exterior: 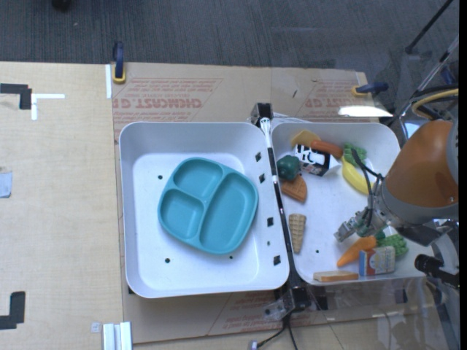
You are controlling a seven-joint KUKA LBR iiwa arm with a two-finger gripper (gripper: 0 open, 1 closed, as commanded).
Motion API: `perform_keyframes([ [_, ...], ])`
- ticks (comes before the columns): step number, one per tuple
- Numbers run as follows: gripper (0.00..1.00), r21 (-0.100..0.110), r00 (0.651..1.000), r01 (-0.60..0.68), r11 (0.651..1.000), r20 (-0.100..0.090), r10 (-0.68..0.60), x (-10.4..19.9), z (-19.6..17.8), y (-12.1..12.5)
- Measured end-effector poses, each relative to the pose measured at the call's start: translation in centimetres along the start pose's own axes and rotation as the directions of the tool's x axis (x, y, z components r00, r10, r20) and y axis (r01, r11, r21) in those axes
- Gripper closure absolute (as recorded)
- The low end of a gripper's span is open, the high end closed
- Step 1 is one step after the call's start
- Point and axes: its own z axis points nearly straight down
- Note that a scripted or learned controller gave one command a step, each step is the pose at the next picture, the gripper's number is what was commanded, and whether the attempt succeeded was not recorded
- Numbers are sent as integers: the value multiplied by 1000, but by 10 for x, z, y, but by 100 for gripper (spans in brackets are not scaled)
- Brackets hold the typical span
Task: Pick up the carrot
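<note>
The carrot [354, 251] is a small orange piece lying at a slant near the front right of the right bin [328, 217], its thick end by a green leafy toy [394, 245]. My gripper [355, 226] hangs just above and slightly behind the carrot, under the grey and orange wrist [427, 170]. The wrist hides the bin's right side. Nothing shows as held.
Around the carrot lie a small carton [376, 262], a tan stick [336, 275], a waffle cone [297, 232], an orange wedge [295, 189], a banana [355, 176] and a black-and-white box [314, 159]. The left bin [139, 217] holds a teal divided plate [208, 205].
</note>
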Motion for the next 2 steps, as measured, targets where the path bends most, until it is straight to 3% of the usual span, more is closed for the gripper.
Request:
perform_keyframes([
  [1,0,0,1000,0,1000,0,0,0,0,0],
  [2,0,4,998,-66,998,-3,66,12,9,3],
])
